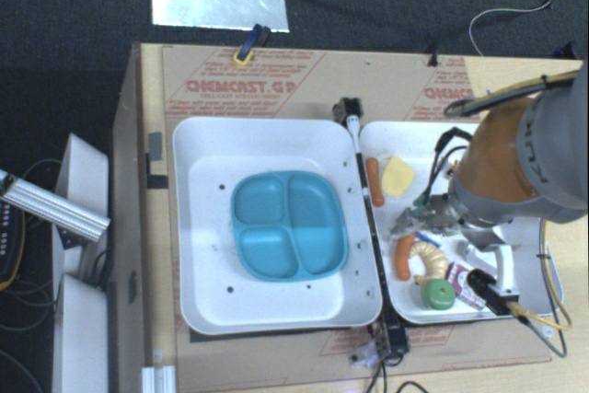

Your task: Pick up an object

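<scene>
Hovering low in the right bin (396,313), the tool (425,218) sits among the food items; I cannot tell its state. Nothing lifted yet: croissant (429,260) just below, orange sausage (403,257) beside, green piece (439,294) further down.

Your arm (538,152) comes in from the right edge of the camera view, its grey upper link lying high and wide across the frame. Below that link you see the orange band (492,156), broad and rounded, facing left. From the band the wrist turns down and to the left, ending in grey metal parts. Your gripper (416,218) sits at the low left end of the wrist, pointing left and slightly down. Dark cables loop beside the band's left side.
</scene>
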Robot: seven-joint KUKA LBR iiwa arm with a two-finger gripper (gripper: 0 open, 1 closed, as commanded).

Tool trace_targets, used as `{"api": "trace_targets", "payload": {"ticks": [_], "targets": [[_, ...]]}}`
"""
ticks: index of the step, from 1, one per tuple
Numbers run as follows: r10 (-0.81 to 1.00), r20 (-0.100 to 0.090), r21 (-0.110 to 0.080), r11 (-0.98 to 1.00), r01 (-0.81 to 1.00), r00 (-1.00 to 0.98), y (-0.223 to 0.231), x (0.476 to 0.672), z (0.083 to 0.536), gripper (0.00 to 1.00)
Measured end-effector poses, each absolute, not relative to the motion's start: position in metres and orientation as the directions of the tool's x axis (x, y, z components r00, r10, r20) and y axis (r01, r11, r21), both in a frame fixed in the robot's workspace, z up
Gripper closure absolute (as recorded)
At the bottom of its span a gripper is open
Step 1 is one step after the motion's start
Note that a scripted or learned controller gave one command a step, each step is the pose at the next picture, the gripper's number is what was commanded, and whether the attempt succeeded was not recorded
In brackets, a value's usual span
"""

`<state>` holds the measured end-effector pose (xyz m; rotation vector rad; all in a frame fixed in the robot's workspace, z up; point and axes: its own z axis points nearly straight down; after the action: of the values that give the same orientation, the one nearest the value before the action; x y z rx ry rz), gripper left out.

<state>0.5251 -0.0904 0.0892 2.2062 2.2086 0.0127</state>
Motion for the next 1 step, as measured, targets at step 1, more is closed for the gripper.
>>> {"api": "trace_targets", "payload": {"ticks": [1], "targets": [[1.0, -0.007, 0.021, 0.001, 1.0, -0.001, -0.0891, 0.5195, 0.0892, 0.0]]}}
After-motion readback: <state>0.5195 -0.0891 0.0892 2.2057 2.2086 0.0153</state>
